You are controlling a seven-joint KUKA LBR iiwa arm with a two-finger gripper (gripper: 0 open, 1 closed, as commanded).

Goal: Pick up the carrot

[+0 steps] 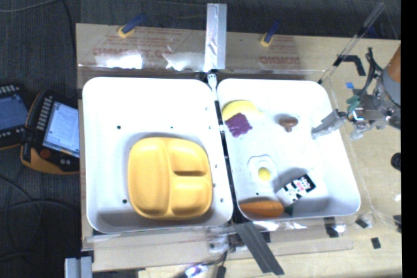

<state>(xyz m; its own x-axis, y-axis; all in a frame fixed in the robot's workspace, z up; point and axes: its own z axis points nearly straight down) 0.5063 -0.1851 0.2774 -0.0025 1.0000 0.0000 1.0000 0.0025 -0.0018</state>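
At the six o'clock edge of the right bin (pixel 339 159), the carrot (pixel 262 208) lies on its side, pressed close to the near wall and just right of the divider between the two bins. A small black-and-white patterned packet (pixel 297 187) sits just beside it toward one o'clock, and a toy fried egg (pixel 262 172) lies at twelve o'clock from it. Farther up the bin are a yellow piece with a purple item (pixel 238 124) on it and a small brown object (pixel 287 120).

Out at three o'clock, over the bin's right rim, hangs the gripper (pixel 365 115), well apart from the carrot. Whether its jaws are spread or pressed together I cannot tell; the wrist is cluttered with cables and partly cut off at the frame edge.

The step in hand looks like the approach. Doing it well means travelling toward seven o'clock, turning the jaws across the carrot's short width, and descending near its middle. The near wall leaves little room on one side, and the packet crowds the other, so a straight, centred descent matters. The yellow divided tray (pixel 171 176) in the left bin (pixel 104 107) is out of the way.
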